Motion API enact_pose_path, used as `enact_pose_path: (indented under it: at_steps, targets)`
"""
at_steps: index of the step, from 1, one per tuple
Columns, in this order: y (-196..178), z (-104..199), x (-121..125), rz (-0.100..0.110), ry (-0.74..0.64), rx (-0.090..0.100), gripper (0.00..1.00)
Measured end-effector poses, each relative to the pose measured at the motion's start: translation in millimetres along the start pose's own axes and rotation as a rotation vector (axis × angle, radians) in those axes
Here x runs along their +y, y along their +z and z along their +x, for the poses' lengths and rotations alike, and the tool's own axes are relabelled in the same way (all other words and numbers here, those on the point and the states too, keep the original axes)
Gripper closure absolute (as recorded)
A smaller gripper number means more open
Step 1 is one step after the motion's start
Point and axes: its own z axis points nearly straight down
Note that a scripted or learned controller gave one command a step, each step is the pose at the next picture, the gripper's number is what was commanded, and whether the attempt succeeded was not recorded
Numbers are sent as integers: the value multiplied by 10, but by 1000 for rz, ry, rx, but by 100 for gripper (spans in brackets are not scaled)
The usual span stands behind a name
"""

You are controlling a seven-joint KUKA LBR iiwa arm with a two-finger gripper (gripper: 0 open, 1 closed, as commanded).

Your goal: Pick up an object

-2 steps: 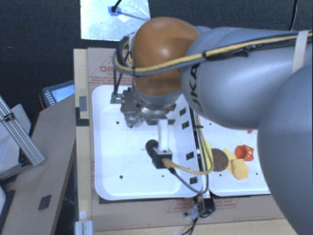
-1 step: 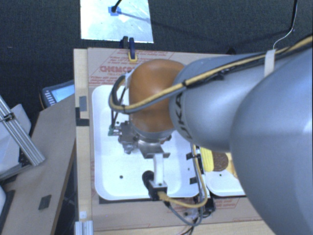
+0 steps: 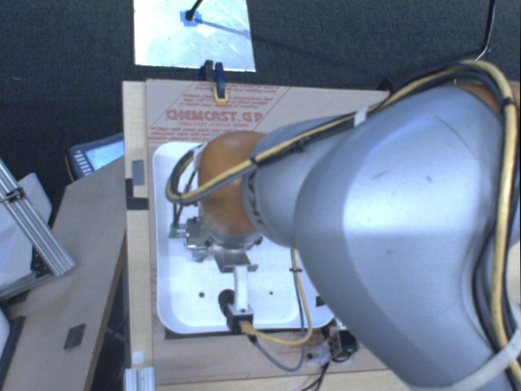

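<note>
Arm over left white bin, grip state unclear

Grey arm (image 3: pixel 391 218) w/ orange band (image 3: pixel 228 177) reaches across left white bin (image 3: pixel 183 304); gripper (image 3: pixel 229 257) sits above bin's middle, near its floor. Gripper open or closed: can't tell, wrist hides it from cam. Where the object lies: can't tell, arm covers much of bin. Cardboard sheet (image 3: pixel 244 104) w/ red print just behind bin, yellow-black clamp (image 3: pixel 218 84) on its far edge. Shiny foil sheet (image 3: pixel 163 23) further behind bin. Alu rail (image 3: pixel 32 226) well left of bin.
</note>
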Motion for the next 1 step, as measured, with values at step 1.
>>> enact_pose_path:
  at_steps: [1]
  targets:
    - [-1220, 6, 724, -13, -3, 4, 100]
